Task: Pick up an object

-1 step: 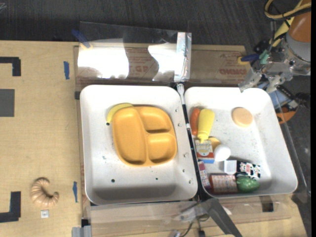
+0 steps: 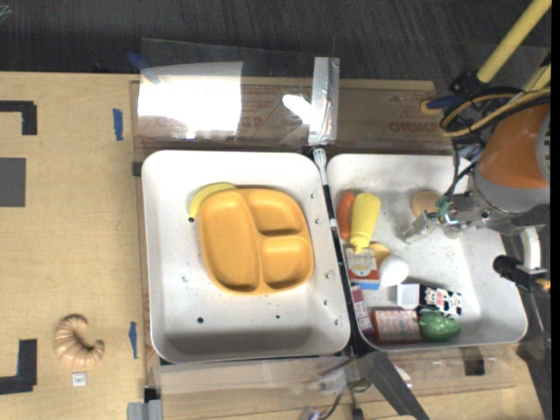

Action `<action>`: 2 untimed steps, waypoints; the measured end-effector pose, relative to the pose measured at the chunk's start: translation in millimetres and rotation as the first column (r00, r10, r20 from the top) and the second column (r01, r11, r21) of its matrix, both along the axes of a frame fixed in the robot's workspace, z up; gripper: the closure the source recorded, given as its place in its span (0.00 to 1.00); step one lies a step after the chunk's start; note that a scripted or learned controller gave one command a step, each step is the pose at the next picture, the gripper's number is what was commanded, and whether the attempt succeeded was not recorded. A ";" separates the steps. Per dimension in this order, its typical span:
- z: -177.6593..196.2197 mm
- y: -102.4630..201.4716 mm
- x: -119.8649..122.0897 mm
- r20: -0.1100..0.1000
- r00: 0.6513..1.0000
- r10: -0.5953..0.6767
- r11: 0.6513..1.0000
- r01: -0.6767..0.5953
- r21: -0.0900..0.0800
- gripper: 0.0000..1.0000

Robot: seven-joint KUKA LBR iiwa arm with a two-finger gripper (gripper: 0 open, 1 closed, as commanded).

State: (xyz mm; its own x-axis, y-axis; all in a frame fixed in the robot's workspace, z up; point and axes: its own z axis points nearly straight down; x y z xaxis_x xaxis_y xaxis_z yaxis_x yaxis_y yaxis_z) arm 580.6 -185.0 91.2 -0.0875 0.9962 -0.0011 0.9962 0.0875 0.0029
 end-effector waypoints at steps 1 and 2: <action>-4.0 22.1 -16.7 0.000 0.963 -0.269 0.963 0.269 0.002 0.00; 78.5 27.2 18.5 0.005 0.962 0.274 0.962 -0.274 -0.004 0.00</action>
State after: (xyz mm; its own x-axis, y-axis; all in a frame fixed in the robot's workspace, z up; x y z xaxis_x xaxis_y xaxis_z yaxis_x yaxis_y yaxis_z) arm 599.1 -157.8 169.7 -0.3572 0.9340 -0.0050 0.9340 0.3572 0.0072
